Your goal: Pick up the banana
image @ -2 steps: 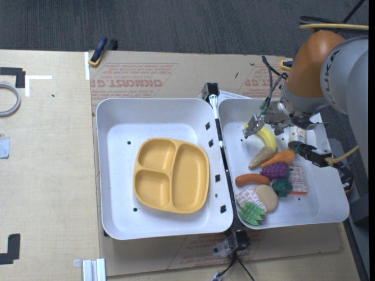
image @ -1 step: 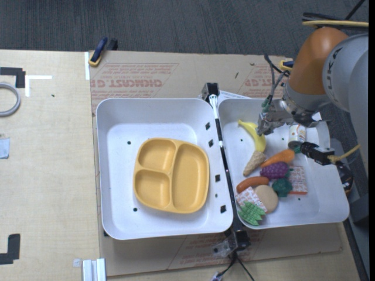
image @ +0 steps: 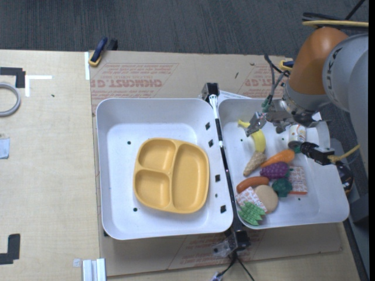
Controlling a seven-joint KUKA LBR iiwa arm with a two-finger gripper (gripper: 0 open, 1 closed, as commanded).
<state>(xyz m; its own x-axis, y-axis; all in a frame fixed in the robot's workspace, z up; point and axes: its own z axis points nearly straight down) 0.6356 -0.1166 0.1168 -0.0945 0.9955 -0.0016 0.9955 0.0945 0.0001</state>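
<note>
The yellow banana (image: 258,141) lies in the right bin (image: 328,212), in its far left part, with its stem pointing left toward the bin's wall. My gripper (image: 258,123) hangs right over the banana's upper end, reaching in from the right below the orange wrist band. Its dark tip overlaps the fruit's top in the camera view, and the banana still looks to be resting on the bin floor.
Close below the banana lie a beige bread stick (image: 253,164), an orange carrot (image: 280,156), purple grapes (image: 274,170), a red sausage (image: 252,184) and several more toy foods. The left bin (image: 117,127) holds a yellow divided plate (image: 171,174).
</note>
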